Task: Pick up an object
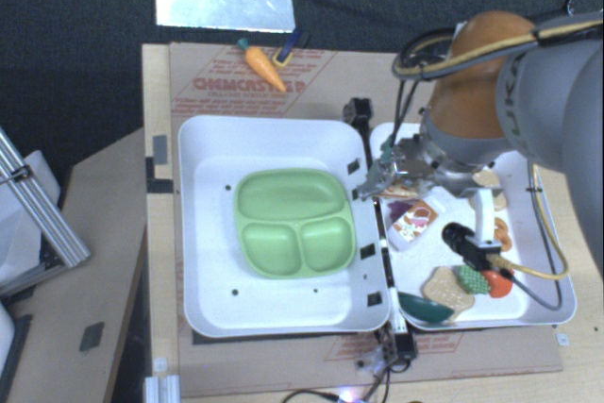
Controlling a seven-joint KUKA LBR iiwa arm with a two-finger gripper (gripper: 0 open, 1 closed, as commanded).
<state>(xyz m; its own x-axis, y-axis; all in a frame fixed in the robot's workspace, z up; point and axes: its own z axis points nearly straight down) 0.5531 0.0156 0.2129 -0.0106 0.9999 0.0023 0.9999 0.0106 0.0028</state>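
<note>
Red lettering on the cardboard (247, 82) under the bins reads roughly "CHEMCAST", beside a toy carrot (263, 67). The left bin (203, 203) holds a green divided plate (293, 223) with open floor around it. The jaws (396, 173) hang over the crowded right bin (552, 297), above a printed packet (412, 222); spread or pressed, I cannot tell.

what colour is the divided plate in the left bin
Light green; the divided plate shows best in the camera view.
</note>
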